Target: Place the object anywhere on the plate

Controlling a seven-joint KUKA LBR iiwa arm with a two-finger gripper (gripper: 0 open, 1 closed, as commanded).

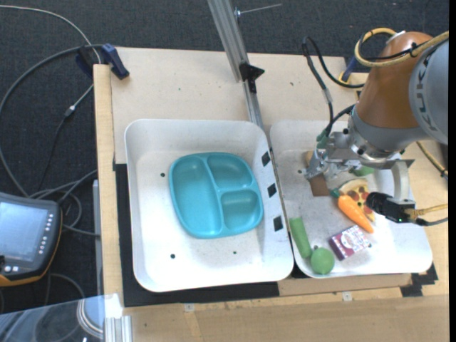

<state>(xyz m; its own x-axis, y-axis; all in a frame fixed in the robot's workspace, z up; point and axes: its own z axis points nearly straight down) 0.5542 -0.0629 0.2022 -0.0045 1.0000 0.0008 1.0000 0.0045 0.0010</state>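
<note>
A teal divided plate [214, 194] lies in the left bin [142, 148]. The arm reaches in from the right, and its gripper [318, 171] hangs low over the back left part of the right bin [299, 137]. A small brown thing [320, 187] sits right under the gripper's tip; whether it is held is unclear. Just right of the gripper lie an orange carrot [355, 213] and a pizza slice toy [354, 190]. Nearer the front are a green cucumber [300, 236], a green round fruit [322, 261] and a purple packet [350, 242].
A slanted metal pole [231, 30] runs down from the top to the gap between the bins. Cables [319, 66] trail along the bench behind the right bin. A black connector [388, 206] hangs beside the carrot.
</note>
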